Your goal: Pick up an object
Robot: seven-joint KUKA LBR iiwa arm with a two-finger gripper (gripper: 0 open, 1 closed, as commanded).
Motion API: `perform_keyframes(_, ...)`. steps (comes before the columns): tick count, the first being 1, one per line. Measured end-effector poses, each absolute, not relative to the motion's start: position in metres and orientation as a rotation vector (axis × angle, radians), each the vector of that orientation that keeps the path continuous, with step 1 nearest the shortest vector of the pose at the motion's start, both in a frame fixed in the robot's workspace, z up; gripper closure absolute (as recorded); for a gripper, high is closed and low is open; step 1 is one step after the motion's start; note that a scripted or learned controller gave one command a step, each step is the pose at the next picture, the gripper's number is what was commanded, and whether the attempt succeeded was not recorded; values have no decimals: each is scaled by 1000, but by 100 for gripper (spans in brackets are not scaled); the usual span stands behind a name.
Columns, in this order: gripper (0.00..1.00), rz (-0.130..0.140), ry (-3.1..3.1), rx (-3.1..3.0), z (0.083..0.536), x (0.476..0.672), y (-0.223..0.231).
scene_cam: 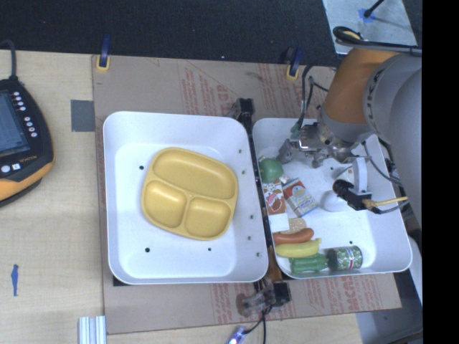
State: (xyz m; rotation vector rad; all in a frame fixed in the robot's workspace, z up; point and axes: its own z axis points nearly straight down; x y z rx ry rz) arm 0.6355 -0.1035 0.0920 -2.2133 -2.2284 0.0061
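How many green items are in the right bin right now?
3: a round green piece at the right bin's upper left, a green vegetable along its near edge, and a green-labelled jar beside it. The arm may hide more.

Even, soft light falls from overhead, bright enough to read every colour. The two white bins come close to washing out, their rims glowing against the tan desk. Shadows are faint and short; a soft one sits under the yellow tray (barely darker than the plastic around it). The floor at the top goes nearly black. The whole picture is slightly soft and grainy, small objects smeared, and the grey arm is the blurriest part.
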Motion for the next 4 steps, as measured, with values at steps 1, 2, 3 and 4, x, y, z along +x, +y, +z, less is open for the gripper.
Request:
perform_keyframes(1,0,3,-2223,-2219,109,648,-179)
perform_keyframes(2,0,6,-2227,-2213,92,620,-102)
perform_keyframes(3,0,2,-2223,-2220,156,657,-140)
perform_keyframes(4,0,7,-2226,-2212,120,617,-96)
